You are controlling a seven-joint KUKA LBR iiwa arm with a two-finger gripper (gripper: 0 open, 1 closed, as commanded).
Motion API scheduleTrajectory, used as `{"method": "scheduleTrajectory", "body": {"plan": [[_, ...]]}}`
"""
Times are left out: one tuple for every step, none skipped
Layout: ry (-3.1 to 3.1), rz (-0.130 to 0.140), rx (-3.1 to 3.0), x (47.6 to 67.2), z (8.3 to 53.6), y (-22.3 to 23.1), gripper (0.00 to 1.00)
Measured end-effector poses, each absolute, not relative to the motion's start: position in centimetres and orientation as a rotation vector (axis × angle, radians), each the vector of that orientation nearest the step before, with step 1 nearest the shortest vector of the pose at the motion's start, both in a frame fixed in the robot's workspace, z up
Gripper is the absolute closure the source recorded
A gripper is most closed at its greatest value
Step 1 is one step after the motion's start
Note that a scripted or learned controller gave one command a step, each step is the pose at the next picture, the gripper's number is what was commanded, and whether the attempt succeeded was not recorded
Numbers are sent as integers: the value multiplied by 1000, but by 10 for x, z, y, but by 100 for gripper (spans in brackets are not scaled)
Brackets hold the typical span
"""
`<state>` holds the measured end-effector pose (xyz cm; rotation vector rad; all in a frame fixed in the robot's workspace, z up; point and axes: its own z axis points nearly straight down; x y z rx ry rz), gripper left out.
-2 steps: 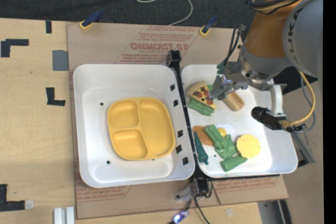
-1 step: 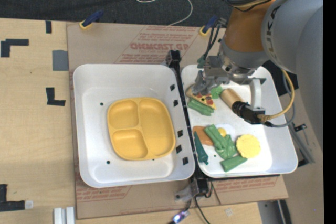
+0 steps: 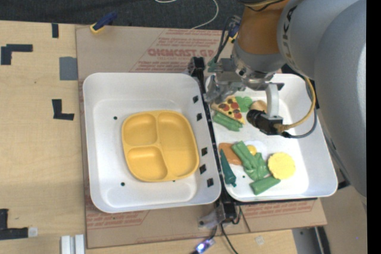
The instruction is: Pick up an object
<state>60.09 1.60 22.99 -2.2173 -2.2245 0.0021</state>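
My gripper (image 3: 221, 91) hangs low over the far left corner of the right bin (image 3: 309, 187), right above a toy pizza slice (image 3: 231, 108). The arm's wrist hides the fingers. Close by lie a green pod (image 3: 227, 122), a green toy (image 3: 255, 165) with several lobes, a yellow round piece (image 3: 281, 165), an orange piece (image 3: 229, 152) and a dark teal stick (image 3: 228, 171). Nothing shows between the fingers.
The left bin (image 3: 101, 128) holds a yellow divided plate (image 3: 159, 145). A black clip row (image 3: 202, 128) runs along the wall between the bins. The grey arm with its orange band (image 3: 268, 9) covers the right bin's far side. Cardboard lies under both bins.
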Motion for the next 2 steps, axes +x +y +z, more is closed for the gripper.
{"method": "scheduleTrajectory", "body": {"plan": [[-2223, 5, -2219, 604, 219, 15, 100], [-2222, 4, -2220, 603, 215, 25, 100]]}}
